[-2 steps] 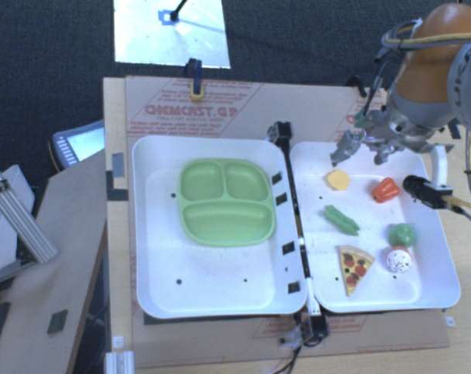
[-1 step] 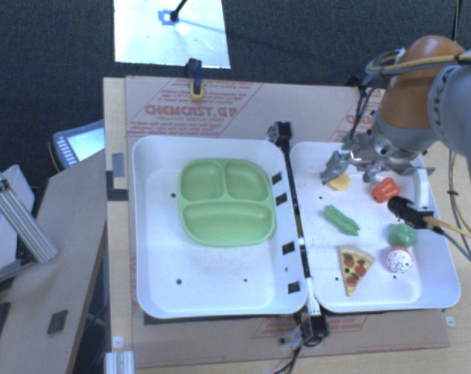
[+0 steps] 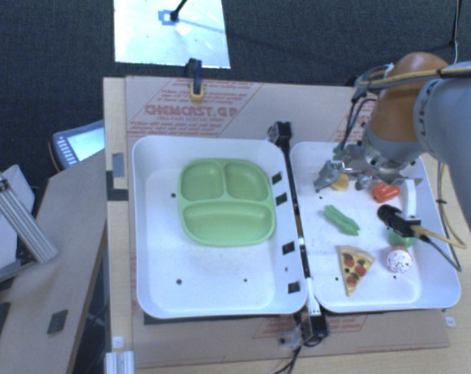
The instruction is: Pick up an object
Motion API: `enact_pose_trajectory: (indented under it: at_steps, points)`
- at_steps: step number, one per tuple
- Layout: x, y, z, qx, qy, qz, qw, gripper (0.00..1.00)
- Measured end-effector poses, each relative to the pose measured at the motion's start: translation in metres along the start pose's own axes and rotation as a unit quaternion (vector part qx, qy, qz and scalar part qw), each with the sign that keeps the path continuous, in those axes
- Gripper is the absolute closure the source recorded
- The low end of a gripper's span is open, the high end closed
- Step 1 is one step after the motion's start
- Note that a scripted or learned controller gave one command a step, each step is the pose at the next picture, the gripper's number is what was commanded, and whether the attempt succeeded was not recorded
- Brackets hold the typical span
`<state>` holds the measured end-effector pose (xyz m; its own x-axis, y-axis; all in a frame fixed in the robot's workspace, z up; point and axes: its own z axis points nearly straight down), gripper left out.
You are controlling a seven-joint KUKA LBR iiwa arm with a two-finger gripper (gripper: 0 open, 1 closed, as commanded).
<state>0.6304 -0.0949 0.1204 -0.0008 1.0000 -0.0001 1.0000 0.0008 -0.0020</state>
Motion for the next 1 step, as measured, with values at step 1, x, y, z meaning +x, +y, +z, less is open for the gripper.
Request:
enact_pose_trajectory:
  at_steps: [1]
  points:
    - [0.0005, 0.0000, 0.0378, 0.000, 0.000, 0.000, 1.0000, 0.00]
